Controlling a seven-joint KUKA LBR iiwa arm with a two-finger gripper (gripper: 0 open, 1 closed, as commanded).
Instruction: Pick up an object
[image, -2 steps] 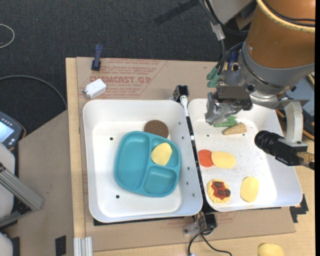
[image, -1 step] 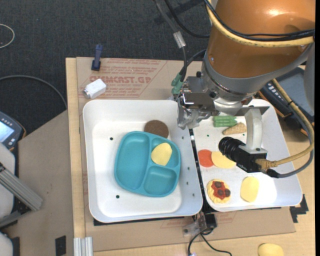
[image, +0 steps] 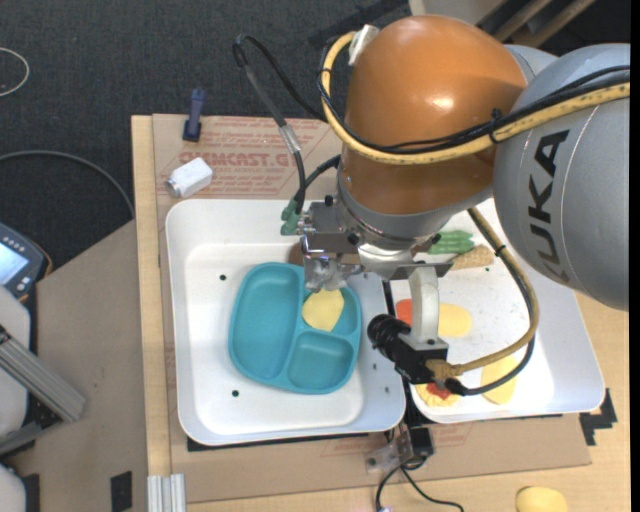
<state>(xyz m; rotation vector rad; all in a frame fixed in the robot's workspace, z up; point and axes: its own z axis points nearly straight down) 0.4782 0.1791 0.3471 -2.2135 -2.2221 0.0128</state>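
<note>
A teal divided plate (image: 270, 335) lies in the left bin (image: 200, 300). A pale yellow round piece (image: 323, 312) rests at the plate's upper right. My gripper (image: 322, 280) hangs from the big orange wrist straight over that piece, its tip at the piece's far edge. The wrist hides most of the gripper, so I cannot make out whether it has hold of the piece. In the right bin (image: 560, 350) lie a yellow disc (image: 456, 320), a yellow slice (image: 503, 382), a red piece (image: 403, 311) and a green item (image: 452, 243).
The arm's body covers the back of both bins. A black cable plug (image: 400, 345) hangs over the divide between the bins. On the cardboard behind the left bin lie a small white box (image: 190, 178) and a blue clip (image: 194, 112).
</note>
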